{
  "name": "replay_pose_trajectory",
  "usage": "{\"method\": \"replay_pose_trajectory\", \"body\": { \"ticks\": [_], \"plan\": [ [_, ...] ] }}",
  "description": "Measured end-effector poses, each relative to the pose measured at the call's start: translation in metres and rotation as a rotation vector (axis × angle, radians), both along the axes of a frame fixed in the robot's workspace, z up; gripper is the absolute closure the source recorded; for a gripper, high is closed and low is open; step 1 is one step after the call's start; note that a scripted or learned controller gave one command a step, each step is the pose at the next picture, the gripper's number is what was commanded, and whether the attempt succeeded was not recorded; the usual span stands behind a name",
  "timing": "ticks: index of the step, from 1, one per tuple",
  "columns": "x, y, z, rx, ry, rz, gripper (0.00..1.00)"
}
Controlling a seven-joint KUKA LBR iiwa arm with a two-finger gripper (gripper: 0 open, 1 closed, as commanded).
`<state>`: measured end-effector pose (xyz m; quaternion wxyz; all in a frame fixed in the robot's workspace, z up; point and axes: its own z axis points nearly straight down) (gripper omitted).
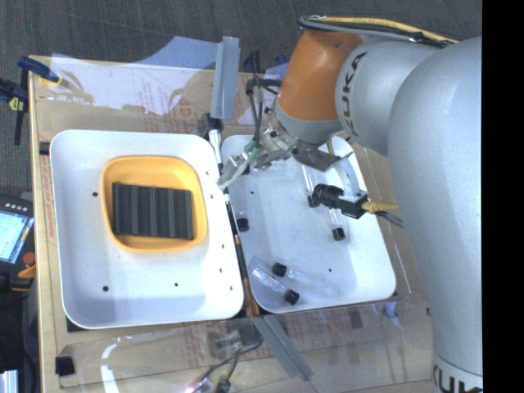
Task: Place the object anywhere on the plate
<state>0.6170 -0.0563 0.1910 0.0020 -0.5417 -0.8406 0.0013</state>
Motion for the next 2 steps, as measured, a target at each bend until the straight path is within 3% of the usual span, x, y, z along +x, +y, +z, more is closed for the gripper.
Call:
{"method": "replay_pose_trajectory", "body": {
  "ticks": [2],
  "plan": [
    [0.029, 0.042, 0.002, 0.000, -0.008, 0.666, 0.00]
  ]
}}
